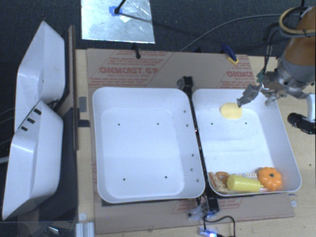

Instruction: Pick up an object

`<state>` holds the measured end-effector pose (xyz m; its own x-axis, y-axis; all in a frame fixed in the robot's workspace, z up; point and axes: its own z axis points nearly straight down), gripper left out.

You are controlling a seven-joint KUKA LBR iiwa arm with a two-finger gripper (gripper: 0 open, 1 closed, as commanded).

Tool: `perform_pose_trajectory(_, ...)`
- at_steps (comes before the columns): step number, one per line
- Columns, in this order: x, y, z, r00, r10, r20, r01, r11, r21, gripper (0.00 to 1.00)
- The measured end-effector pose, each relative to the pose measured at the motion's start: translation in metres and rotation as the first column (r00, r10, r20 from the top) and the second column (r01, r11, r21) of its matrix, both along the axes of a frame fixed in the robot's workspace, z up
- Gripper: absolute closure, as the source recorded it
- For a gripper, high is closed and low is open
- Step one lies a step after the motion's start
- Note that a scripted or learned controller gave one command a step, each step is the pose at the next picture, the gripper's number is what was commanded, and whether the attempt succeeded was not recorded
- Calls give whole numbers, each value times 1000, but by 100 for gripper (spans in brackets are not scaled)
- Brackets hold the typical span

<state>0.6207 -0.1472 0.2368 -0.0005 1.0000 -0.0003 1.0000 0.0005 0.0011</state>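
Meanwhile, arm poised over the far side of the right bin, nothing lifted yet.

Leftmost sits the left bin (143, 142); beside it the right bin (247, 147) holds a pale yellow disc (230, 111) near its far wall, and a pretzel-like piece (220, 179), yellow cylinder (243, 183) and small orange pumpkin (269, 178) crowded along the near wall. Hovering just right of the disc, the gripper (247, 97) looks lined up for it; how far it is spread I cannot tell.
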Motion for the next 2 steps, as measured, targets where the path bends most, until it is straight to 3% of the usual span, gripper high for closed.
perform_pose_trajectory(1, -11, -37, -120, 1000, -3, -11, 3, 1000, 2, 0)
perform_pose_trajectory(2, -9, -36, -154, 1000, 0, -3, 0, 1000, 1, 0)
